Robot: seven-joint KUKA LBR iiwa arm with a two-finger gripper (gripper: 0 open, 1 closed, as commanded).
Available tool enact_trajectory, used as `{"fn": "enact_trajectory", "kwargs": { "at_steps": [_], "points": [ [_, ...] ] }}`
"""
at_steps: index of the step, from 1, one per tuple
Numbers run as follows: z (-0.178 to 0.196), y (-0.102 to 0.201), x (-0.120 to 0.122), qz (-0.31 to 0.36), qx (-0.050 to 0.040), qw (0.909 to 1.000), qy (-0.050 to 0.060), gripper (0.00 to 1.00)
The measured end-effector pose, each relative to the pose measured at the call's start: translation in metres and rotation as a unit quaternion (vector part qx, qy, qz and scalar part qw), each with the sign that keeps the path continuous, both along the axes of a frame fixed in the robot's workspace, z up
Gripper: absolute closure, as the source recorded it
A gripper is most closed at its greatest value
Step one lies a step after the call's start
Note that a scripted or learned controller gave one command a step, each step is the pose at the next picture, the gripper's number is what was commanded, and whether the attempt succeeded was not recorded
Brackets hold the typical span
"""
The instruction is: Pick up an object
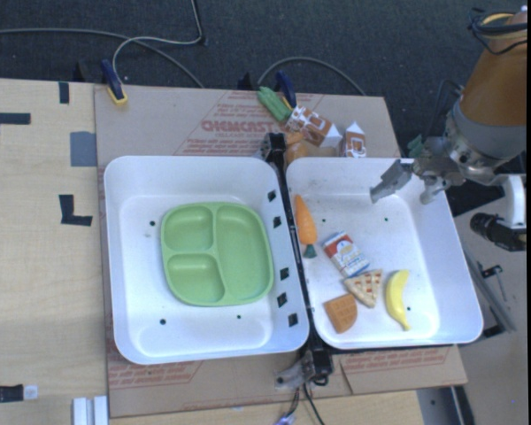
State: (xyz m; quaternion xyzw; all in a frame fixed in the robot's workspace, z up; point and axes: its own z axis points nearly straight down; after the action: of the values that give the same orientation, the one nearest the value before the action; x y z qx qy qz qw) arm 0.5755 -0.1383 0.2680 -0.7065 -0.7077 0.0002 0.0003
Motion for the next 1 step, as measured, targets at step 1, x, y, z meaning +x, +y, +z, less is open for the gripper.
{"fn": "enact_trajectory", "kwargs": {
  "at_steps": [1],
  "points": [
    [-0.096,0.0428,0.0058,0.0,0.0002,1.0,0.001,0.0]
  ]
}}
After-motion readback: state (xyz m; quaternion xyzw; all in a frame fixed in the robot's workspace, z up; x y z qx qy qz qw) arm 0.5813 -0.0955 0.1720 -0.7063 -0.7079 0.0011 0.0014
